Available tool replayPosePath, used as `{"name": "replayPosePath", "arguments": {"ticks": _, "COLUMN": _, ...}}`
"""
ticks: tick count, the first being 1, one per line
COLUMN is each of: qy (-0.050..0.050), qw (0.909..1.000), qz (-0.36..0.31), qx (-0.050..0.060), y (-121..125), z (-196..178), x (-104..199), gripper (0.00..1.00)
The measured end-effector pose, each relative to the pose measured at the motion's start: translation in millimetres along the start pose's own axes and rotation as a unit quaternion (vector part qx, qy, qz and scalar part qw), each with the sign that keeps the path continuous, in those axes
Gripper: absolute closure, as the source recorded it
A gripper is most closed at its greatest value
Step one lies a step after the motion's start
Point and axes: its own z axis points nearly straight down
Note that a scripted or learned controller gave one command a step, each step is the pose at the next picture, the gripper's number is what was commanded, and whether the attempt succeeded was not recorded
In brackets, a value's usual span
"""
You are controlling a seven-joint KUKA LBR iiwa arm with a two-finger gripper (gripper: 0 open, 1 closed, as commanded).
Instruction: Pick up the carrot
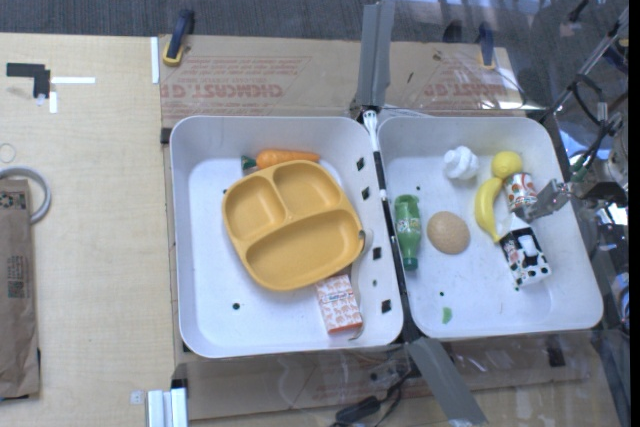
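Nearest the camera, a small orange carton (340, 305) lies in the left bin (195, 245). Carrot (288, 157) rests behind the yellow plate (290, 225). Pincer (552, 199) hangs over the right bin (560, 315), grip unreadable. Step: approach; next, cross left, descend

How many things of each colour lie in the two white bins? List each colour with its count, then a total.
Yellow: 3 – plate, banana, lemon
Orange: 1 – carrot
Green: 1 – bottle
Tan: 1 – egg
White: 1 – garlic
Printed packs: 3 – box, can, carton
Total: 10
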Motion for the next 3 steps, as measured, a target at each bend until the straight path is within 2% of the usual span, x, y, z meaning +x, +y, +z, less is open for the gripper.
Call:
{"name": "replayPosePath", "arguments": {"ticks": 1, "qy": -0.001, "qw": 0.999, "qz": -0.045, "qx": -0.002, "y": 31.5, "z": -15.7, "x": 7.3, "gripper": 0.0}}
{"name": "replayPosePath", "arguments": {"ticks": 2, "qy": 0.0, "qw": 0.9951, "qz": -0.099, "qx": 0.0, "y": 29.1, "z": -5.1, "x": 39.8, "gripper": 0.0}}
{"name": "replayPosePath", "arguments": {"ticks": 3, "qy": 0.0, "qw": 0.9847, "qz": -0.174, "qx": 0.0, "y": 21.0, "z": 38.5, "x": 89.0, "gripper": 0.0}}
